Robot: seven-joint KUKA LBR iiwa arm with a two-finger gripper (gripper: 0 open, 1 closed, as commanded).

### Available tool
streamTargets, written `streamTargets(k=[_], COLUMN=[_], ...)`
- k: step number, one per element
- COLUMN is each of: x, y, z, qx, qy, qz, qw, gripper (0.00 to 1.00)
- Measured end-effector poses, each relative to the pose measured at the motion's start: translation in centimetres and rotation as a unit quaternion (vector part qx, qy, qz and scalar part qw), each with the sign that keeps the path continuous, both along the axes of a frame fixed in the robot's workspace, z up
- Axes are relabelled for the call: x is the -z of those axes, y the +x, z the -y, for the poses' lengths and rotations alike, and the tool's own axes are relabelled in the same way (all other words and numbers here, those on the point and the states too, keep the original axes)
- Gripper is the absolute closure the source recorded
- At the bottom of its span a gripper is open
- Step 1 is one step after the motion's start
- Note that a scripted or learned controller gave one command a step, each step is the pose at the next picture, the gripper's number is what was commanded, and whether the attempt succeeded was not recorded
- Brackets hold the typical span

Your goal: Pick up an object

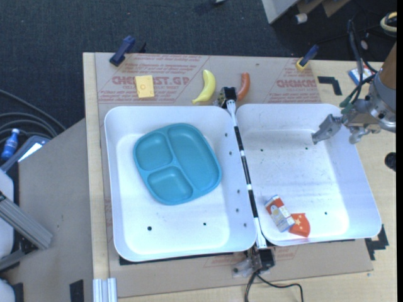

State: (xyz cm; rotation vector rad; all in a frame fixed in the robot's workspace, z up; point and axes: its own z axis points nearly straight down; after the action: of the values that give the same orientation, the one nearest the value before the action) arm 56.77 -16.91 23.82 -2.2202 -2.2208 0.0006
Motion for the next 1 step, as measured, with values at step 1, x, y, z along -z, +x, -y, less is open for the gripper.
streamTargets(k=[1], x=[14.08], y=[-8.85], z=[-6.13], qx=[0.0], qy=[0.0011], qz=[0.0], qw=[1.0], gripper=[0.0])
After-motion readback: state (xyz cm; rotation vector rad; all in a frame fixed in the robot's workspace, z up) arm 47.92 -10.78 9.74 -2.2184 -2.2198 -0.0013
